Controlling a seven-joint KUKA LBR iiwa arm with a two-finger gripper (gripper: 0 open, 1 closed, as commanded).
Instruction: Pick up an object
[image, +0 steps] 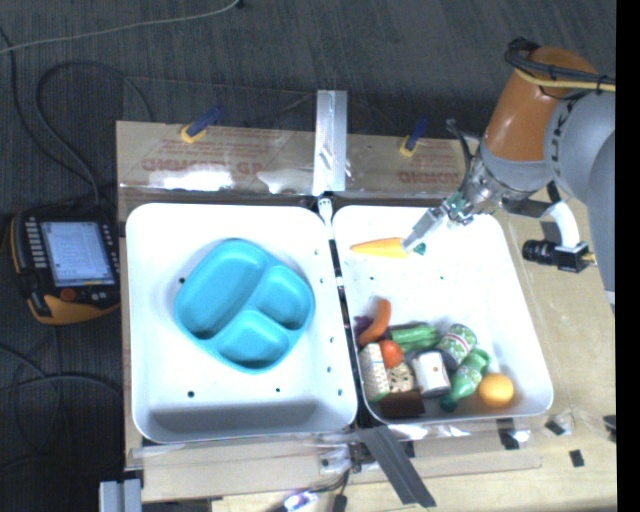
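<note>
Lying in the upper part of the right bin (520, 300), the orange carrot (378, 247) has the pincer (415, 243) right at its right tip; whether the pincer is wide or narrow I cannot tell. Gripped so near the tapered end, it could pivot and slip free, I reckon.

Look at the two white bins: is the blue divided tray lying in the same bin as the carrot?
No. The blue divided tray lies in the left bin, while the carrot lies in the right bin.
</note>
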